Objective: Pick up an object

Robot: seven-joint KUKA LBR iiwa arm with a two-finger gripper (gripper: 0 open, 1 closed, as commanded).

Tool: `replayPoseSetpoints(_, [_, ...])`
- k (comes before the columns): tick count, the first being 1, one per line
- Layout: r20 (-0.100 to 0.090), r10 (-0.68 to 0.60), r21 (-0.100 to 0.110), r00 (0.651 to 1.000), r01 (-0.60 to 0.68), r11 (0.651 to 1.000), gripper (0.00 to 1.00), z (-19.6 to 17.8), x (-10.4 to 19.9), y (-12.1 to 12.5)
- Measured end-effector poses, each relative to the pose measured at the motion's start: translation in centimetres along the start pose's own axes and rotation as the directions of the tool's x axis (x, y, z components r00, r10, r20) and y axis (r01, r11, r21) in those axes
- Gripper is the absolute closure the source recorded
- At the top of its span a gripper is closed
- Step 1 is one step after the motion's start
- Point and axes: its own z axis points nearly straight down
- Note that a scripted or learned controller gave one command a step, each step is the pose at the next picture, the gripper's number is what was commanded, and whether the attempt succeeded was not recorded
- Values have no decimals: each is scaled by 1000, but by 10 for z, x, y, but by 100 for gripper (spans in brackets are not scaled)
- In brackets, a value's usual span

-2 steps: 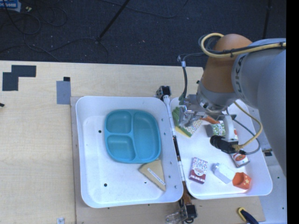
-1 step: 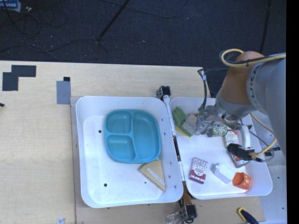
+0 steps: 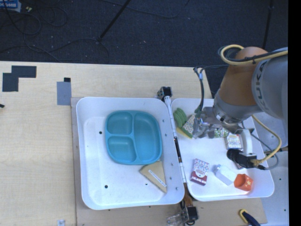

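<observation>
While my claw (image 3: 203, 126) hangs low at the right bin's (image 3: 263, 192) back-left corner — beside a green item (image 3: 179, 117) — I cannot tell its opening.

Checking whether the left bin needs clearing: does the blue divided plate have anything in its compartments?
Empty. All three compartments of the blue divided plate show bare blue; the tan wedge lies beside it at its lower right.
</observation>
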Motion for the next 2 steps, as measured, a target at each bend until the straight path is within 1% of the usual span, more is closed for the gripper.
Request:
replayPoseSetpoints(1, [-1,-1,4,1000,1,1000,100,2,74,-4])
replayPoseSetpoints(2, [1,1,4,1000,-1,1000,0,2,72,-4])
